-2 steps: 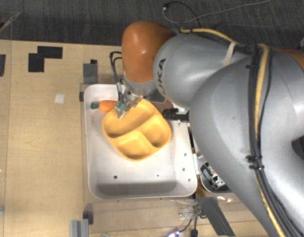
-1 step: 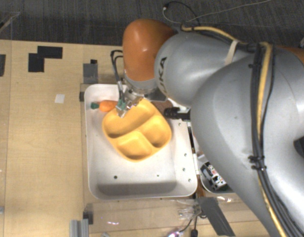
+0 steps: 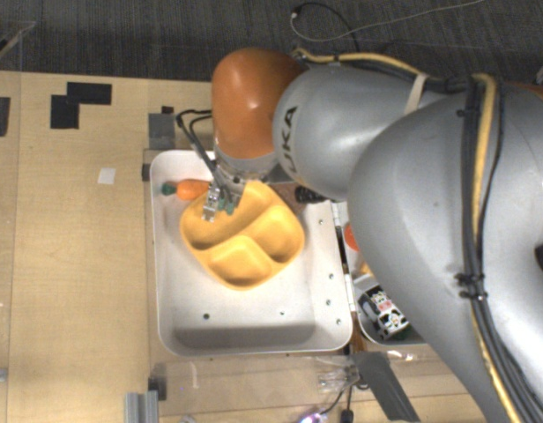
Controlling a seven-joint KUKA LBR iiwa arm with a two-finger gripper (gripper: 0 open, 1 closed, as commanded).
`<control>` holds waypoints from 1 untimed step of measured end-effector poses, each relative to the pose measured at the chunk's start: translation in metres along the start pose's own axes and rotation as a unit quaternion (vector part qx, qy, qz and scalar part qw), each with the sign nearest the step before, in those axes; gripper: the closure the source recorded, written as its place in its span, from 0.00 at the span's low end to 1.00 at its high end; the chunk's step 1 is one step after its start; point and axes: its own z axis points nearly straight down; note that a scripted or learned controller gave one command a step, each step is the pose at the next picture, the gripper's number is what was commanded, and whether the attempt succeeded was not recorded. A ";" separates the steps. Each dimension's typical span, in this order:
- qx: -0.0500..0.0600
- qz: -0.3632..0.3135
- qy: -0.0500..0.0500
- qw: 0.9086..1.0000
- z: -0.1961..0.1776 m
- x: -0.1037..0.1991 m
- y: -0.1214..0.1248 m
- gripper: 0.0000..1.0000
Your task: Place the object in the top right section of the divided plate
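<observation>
A yellow divided plate (image 3: 254,241) lies in the left white bin (image 3: 254,333), toward its back half. My gripper (image 3: 217,204) hangs over the plate's upper-left section, near its rim. Something small and greenish shows at the gripper's tip, too small to identify. An orange toy carrot with a green end (image 3: 187,188) lies on the bin floor just behind the plate's left rim, left of the gripper. The arm's orange band (image 3: 249,104) and grey body cover the back right of the bin.
The right bin (image 3: 377,329) is mostly hidden under the arm; a black-and-white patterned object (image 3: 383,312) and a red-orange item (image 3: 349,236) show at its left side. The front of the left bin is bare white floor.
</observation>
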 end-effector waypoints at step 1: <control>0.001 0.002 0.001 1.000 -0.009 -0.001 -0.002 1.00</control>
